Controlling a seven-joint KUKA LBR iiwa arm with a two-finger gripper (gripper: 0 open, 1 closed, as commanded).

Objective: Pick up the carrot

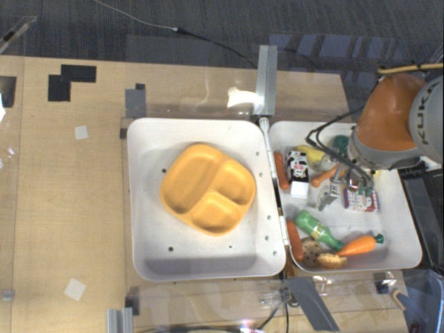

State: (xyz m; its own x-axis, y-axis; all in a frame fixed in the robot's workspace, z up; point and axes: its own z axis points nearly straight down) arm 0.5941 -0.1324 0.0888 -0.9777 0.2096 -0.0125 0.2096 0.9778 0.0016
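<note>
carrot (359, 245) lying near right bin's (409, 217) front edge, long axis nearly level, green top pointing right, hand (331, 193) above it, grip unclear

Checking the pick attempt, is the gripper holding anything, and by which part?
Nothing is held. The gripper is over the right bin, apart from the carrot.

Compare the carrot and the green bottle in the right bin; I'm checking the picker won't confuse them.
The carrot is orange with a green top; the green bottle is green with a yellow band. The carrot tapers to a point; the bottle narrows to a neck. Both lie flat in the right bin, near its front edge.
</note>
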